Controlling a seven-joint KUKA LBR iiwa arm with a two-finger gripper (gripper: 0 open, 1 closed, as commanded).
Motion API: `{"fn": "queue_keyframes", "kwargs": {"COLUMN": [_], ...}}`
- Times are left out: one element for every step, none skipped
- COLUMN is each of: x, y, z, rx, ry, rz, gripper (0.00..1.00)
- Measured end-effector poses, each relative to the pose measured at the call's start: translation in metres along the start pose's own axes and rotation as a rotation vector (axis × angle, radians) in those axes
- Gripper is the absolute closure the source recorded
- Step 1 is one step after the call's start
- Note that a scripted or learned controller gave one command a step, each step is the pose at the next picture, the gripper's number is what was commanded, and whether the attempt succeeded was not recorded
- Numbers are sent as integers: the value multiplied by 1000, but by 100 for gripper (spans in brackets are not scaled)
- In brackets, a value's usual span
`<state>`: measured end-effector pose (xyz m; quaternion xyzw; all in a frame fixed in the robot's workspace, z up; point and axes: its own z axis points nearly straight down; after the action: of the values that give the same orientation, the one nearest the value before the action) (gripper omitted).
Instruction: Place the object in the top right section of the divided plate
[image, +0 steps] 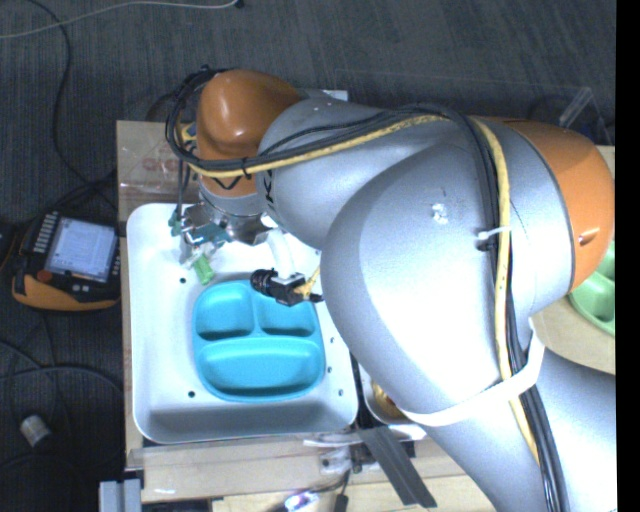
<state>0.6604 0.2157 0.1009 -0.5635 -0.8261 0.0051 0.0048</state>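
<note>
Camera view was dominated by the grey arm (430, 230) reaching across from the right, so little open room was left above the white bin (150, 330). One blue divided plate (258, 340) with three sections was seen lying in the bin, close to its right wall. One small green object (203, 267) was seen just beyond the plate's far left corner, beneath the gripper (200, 235). Its grip could not be told.

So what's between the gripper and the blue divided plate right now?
In the camera view, a small green object lies on the white bin floor, just below the gripper and just off the blue divided plate's upper left corner.
</note>
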Motion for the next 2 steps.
{"fn": "queue_keyframes", "kwargs": {"x": [4, -37], "y": [10, -15], "z": [10, 11], "rx": [-11, -24], "ry": [-7, -7], "rz": [-425, -371], "gripper": [100, 100]}}
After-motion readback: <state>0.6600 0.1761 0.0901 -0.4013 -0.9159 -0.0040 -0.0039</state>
